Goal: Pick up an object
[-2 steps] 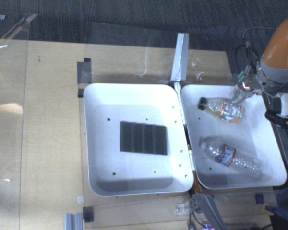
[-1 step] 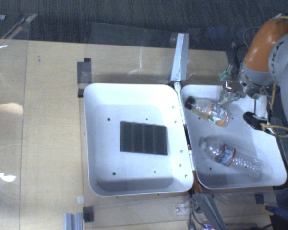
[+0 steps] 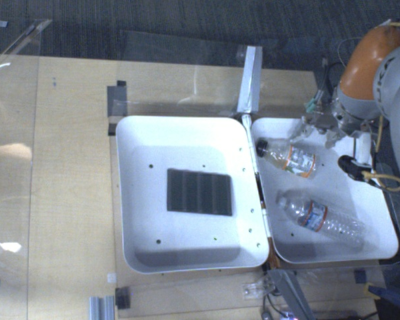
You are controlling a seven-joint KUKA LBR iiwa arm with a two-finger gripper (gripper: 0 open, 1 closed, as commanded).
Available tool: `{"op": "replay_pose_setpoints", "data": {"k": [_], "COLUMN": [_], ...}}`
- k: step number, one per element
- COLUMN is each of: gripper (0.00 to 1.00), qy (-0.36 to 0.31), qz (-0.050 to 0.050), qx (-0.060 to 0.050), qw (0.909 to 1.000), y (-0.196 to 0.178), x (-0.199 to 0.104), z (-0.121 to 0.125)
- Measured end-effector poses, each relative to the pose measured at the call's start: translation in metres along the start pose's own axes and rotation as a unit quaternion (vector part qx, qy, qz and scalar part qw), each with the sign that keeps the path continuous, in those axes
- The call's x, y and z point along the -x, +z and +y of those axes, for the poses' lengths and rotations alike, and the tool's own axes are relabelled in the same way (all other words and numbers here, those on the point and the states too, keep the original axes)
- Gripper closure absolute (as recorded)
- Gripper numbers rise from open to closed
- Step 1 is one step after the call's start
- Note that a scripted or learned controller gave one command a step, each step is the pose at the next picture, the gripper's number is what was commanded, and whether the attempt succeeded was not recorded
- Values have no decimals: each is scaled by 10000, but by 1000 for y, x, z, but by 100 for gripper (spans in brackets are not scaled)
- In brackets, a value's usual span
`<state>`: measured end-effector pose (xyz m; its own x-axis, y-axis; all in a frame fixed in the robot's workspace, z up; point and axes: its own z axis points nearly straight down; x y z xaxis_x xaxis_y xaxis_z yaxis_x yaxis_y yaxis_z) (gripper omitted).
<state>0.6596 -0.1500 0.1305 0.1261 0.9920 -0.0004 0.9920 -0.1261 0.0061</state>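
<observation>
Tool (image 3: 318, 127) hovers just beside upper bottle (image 3: 288, 157), apart.

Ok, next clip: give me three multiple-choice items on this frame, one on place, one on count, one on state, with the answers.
1. Where do the plastic bottles lie?
A. in the left bin
B. in the right bin
C. on the bare bench

2. How many bottles are there?
A. one
B. two
C. four

3. How do the bottles rest?
A. standing upright
B. stacked one on the other
C. on their sides, apart

Answers:
1. B: both the upper bottle and the lower bottle are inside the right bin, while the left bin has a dark ribbed panel on its floor.
2. B: two clear bottles, each with an orange label, can be counted.
3. C: each lies flat on the bin floor with white floor showing between them; the hand is over the bin's upper edge, above the upper bottle.
</observation>
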Motion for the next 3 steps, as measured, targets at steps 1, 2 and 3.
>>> {"op": "replay_pose_setpoints", "data": {"k": [1, 2, 3], "gripper": [0, 0, 0], "qy": [-1674, -1689, -1926], "qz": [2, 1, -4], "qx": [14, 10, -38], "qw": [9859, 9856, 9813], "y": [43, 42, 43], "x": [-7, 22, 2], "z": [-19, -28, 9]}}
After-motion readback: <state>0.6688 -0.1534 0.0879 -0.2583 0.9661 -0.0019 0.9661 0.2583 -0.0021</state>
